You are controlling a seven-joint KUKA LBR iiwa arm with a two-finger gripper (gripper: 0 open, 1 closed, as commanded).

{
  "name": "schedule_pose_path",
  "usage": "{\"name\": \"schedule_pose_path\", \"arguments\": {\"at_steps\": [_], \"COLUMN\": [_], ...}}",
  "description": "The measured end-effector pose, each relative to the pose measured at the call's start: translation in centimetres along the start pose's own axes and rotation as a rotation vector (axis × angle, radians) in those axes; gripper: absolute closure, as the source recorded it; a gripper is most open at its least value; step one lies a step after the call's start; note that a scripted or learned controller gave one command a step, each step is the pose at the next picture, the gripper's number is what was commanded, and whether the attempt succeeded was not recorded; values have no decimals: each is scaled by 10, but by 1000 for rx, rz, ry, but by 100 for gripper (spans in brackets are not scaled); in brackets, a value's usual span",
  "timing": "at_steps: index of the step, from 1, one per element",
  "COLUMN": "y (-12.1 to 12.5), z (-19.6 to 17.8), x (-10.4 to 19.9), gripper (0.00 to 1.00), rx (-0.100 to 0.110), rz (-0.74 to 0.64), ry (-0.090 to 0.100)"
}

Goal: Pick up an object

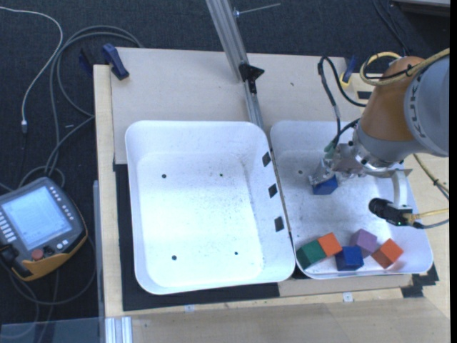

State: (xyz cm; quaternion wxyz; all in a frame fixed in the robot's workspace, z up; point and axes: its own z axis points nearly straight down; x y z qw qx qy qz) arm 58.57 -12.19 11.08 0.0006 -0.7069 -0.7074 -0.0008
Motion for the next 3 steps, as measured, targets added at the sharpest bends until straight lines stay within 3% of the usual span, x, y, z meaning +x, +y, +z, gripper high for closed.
{"name": "schedule_pose_path", "arguments": {"at_steps": [1, 2, 3], "y": [-73, -56, 9], "z": [-93, -88, -88], "x": [100, 126, 171], "gripper": [100, 100, 100], "rx": [0, 0, -5], "rz": [-8, -4, -6], "ry": [4, 0, 0]}}
